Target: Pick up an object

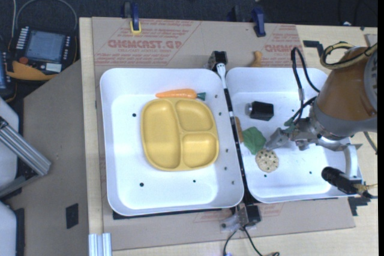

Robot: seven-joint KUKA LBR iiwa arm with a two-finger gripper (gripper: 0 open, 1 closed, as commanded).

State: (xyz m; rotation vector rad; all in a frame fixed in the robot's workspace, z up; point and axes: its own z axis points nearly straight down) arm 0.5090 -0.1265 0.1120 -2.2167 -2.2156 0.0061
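A round speckled cookie (pixel 267 160) is seen lying on the floor of the right bin (pixel 312 186), near its left wall, with a green leaf-shaped piece (pixel 253 139) just above it and touching or nearly touching it. A small black block (pixel 261 110) is placed further up in the same bin, apart from both.

The gripper (pixel 282 138) is positioned low over the right bin, just to the right of the green piece and above the cookie; nothing can be made out between its fingers, and whether they are spread or closed cannot be told from this angle. The grey arm (pixel 345 102), with its orange band, is extended in from the right, with black cables looped over it.

In the left bin (pixel 120 147), a yellow three-compartment plate (pixel 179 132) is set near the middle, and an orange carrot (pixel 177 93) with a green end is laid just above the plate's upper edge.

Red lettering reading "CHEMCAST G P" is printed on the brown board (pixel 174 39) behind the bins; a second, cut-off run of the same lettering is visible further right. Two blue clamps (pixel 135 16) are fixed along the board's far edge.
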